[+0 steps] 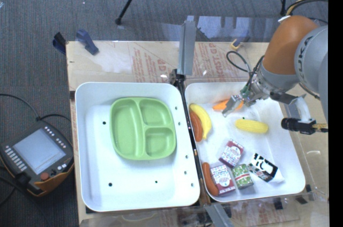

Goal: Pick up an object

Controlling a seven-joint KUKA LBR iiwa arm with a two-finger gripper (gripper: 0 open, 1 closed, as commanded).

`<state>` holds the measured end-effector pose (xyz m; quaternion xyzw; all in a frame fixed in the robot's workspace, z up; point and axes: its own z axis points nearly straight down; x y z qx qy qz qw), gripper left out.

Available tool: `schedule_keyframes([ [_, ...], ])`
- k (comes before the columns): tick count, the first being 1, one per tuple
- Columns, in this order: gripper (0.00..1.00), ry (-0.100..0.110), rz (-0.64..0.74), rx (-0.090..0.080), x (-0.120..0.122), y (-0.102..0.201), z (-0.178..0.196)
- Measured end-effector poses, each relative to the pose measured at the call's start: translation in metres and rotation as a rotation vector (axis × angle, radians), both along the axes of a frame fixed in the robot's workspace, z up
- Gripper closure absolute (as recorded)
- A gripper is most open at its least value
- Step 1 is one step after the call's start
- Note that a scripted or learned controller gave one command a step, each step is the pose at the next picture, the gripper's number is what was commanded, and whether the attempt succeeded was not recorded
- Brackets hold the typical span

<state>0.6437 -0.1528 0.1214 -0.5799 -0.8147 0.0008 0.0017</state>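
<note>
My gripper [235, 104] hangs low over the back of the right bin [295, 167], tilted toward the left. An orange carrot-like piece [220, 106] lies right at its tip, partly hidden by it; whether they touch I cannot make out. In the same bin lie a yellow banana [202, 115] with a reddish sausage [196, 127] against it and a yellow corn cob [252, 125] just right of the gripper. Toward the front are two red packets [231, 153] [221, 177], a green packet [243, 176], a black-and-white packet [264, 167] and another sausage [207, 174].
The left bin [91, 167] holds a green divided plate [143, 127]. A grey upright post [187, 51] stands behind the seam between the bins. A teach pendant [35, 159] lies on the floor at the left. A black cable loops beside the arm [238, 62].
</note>
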Motion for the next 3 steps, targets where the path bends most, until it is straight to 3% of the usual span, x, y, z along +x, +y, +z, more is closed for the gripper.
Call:
schedule_keyframes([
  [1, 0.0, 0.0, -0.091, 0.0, 0.0004, -0.0424, -0.037],
  [2, 1.0, 0.004, -0.085, 0.001, 0.0009, -0.0408, -0.0299],
  [3, 0.0, 0.004, -0.084, 0.001, 0.001, -0.0406, -0.03],
])
